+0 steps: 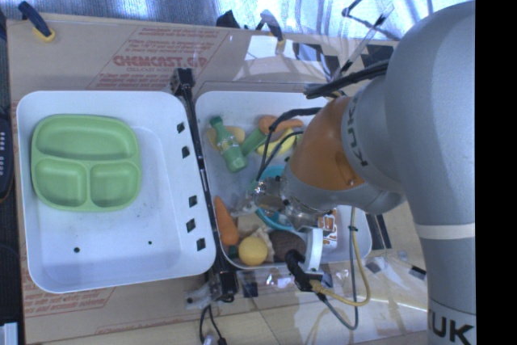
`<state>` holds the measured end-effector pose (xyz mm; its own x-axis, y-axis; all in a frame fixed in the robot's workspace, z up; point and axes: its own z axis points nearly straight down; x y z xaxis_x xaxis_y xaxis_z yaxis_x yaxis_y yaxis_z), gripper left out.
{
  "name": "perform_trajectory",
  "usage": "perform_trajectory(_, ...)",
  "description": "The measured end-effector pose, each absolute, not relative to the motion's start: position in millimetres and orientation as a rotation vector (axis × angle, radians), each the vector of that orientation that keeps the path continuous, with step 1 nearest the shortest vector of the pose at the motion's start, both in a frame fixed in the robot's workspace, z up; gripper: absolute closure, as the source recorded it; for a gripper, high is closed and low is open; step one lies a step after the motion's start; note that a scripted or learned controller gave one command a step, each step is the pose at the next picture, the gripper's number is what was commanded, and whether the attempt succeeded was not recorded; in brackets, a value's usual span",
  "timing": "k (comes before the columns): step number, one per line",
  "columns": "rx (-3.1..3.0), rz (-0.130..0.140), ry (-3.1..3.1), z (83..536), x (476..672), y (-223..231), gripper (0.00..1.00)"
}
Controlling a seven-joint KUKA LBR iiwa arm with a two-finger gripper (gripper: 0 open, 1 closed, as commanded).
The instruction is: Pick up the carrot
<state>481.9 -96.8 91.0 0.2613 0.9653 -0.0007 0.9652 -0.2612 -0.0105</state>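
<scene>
The carrot [226,220] is a small orange cone lying along the left wall of the right bin [212,105], near its front corner. My gripper [273,208] hangs low inside the same bin, just right of the carrot and apart from it. The grey wrist with its orange band [323,153] covers most of the gripper from above. Nothing shows held in it.
A green bottle [229,146], orange and yellow toy foods [273,125], a yellow lemon [253,250] and a dark brown item [283,242] crowd the right bin. The left bin [121,254] holds a green divided plate [85,161]. Cables trail off the bench front.
</scene>
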Motion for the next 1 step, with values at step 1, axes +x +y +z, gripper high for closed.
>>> perform_trajectory(1,-2.474,0.009,-1.92,101.8,484.4,-95.0,1.0)
